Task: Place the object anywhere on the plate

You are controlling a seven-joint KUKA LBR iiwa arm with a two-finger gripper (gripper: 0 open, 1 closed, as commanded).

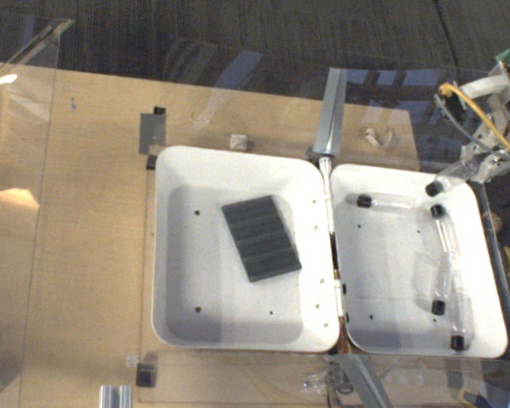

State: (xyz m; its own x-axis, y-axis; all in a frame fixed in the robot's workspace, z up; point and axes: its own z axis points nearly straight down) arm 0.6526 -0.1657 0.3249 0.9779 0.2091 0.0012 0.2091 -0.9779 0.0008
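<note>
Dark ribbed plate (261,238) tilted in left bin (169,263); end effector (486,165) beyond right bin (491,282), grip indiscernible

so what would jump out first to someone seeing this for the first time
The dark grey ridged slab lying at a slant in the middle of the left white bin draws the eye first. Next come the clear tubes with black ends in the right bin, along its far and right sides. The arm's end hangs at the top right, over that bin's far corner.
</note>
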